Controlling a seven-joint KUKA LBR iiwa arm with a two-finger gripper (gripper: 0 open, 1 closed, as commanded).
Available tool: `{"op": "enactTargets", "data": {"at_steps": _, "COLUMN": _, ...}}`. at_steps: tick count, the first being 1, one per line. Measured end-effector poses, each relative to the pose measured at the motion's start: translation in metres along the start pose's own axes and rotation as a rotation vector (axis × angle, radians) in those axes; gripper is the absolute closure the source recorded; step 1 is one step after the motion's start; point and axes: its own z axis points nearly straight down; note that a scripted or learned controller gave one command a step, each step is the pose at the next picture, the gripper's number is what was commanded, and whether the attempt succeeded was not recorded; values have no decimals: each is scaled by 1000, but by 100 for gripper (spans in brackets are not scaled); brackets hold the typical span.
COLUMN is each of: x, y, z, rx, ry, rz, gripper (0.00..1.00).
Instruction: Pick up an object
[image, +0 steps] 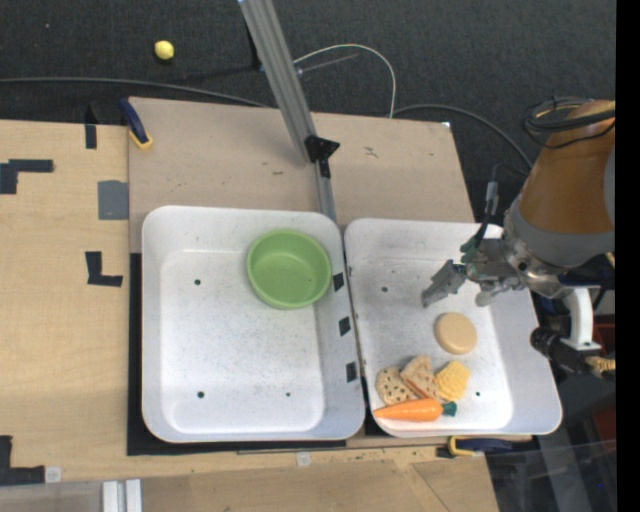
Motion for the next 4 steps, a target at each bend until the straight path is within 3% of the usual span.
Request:
{"op": "enactTargets", "data": {"at_steps": 1, "x": 0, "y": 0, "z": 0, "rx": 0, "ry": 0, "rz": 0, "gripper": 0}}
{"op": "enactTargets", "data": {"at_steps": 3, "x": 2, "y": 5, "z": 126, "rx": 7, "ry": 0, "rz": 1, "gripper": 0}}
{"op": "enactTargets", "data": {"at_steps": 4, "x": 2, "y": 5, "z": 155, "rx": -1, "ry": -2, "rz": 1, "gripper": 0}}
